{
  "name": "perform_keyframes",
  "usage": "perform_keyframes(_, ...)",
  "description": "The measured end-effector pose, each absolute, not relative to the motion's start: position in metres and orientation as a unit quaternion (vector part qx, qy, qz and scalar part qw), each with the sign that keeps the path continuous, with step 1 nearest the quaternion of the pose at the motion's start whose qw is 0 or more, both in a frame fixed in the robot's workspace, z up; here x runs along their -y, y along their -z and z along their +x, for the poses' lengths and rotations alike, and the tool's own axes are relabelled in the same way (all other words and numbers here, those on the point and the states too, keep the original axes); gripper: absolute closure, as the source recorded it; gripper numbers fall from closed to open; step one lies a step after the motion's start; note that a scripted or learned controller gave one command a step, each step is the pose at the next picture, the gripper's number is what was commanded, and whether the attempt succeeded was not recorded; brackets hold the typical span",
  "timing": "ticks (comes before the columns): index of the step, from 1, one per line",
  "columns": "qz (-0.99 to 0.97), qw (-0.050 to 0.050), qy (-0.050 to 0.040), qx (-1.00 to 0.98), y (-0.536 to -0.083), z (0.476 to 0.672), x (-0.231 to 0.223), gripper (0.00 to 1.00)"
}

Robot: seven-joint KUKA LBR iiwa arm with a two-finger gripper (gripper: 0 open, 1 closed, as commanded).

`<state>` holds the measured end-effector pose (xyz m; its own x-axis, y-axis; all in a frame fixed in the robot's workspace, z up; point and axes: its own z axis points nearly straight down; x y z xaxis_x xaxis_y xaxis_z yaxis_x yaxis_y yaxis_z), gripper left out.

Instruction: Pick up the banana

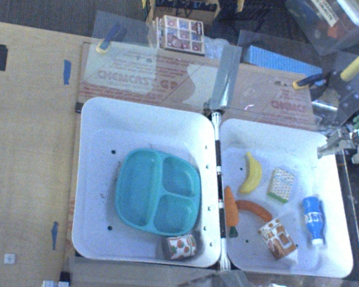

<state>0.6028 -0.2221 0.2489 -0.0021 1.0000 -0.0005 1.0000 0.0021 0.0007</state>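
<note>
The yellow banana lies in the upper left part of the right bin, roughly upright along the view and slightly curved. Nothing covers it. What looks like my gripper hangs over the right bin's far right corner, well to the right of the banana and apart from it, with nothing seen in it.
Around the banana in the right bin lie a green-and-white box, a blue bottle, an orange sausage, a carrot and a brown-and-white carton. The left bin holds a teal divided plate and a small can.
</note>
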Motion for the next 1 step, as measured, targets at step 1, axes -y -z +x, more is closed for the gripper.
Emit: perform_keyframes(1, 0.704, 0.002, -0.0007, -0.71, -0.0951, 0.6067, 0.1528, 0.0)
